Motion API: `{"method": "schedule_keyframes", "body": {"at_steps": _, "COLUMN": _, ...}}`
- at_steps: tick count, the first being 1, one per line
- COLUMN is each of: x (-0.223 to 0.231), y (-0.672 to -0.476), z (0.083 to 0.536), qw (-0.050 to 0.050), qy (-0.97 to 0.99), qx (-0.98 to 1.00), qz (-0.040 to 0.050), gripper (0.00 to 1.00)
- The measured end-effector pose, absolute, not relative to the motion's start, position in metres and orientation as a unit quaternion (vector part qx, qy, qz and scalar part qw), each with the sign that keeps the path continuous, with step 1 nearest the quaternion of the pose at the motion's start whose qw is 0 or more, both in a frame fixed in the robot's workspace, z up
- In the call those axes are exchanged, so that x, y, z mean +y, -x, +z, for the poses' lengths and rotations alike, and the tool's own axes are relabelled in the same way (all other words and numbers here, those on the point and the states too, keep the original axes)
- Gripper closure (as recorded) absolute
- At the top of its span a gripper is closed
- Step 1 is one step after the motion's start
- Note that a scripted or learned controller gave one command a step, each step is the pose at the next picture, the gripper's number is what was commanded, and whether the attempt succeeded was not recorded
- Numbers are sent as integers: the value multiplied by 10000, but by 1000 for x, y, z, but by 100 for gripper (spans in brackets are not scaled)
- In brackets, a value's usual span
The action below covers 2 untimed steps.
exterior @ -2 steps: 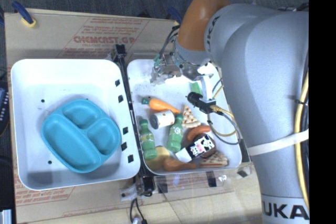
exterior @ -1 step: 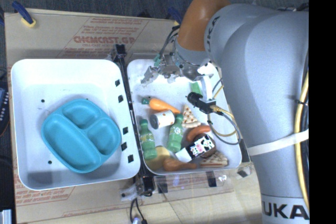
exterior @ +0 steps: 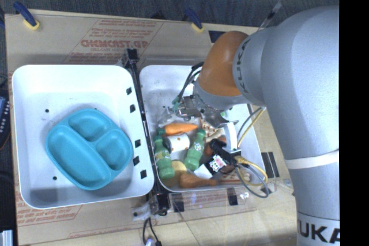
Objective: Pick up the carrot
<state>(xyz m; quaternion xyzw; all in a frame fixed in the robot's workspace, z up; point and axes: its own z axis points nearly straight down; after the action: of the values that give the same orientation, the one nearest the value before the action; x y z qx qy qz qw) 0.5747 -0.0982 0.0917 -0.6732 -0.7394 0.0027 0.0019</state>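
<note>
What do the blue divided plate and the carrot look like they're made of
The blue divided plate looks like molded plastic: one even turquoise color, rounded compartment walls, a soft semi-matte sheen. The carrot appears to be a plastic toy: uniform orange, smooth surface, lying among other toy-like items, though it is too small to be sure.
</note>
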Motion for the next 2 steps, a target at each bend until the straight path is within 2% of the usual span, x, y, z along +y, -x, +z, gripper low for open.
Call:
{"method": "schedule_keyframes", "body": {"at_steps": 1, "x": -95, "y": -543, "z": 91, "qw": 30, "qy": 5957, "qx": -8032, "qz": 15, "gripper": 0}}
{"method": "schedule_keyframes", "body": {"at_steps": 2, "x": -95, "y": -544, "z": 102, "qw": 30, "qy": 5917, "qx": -8061, "qz": 27, "gripper": 100}}
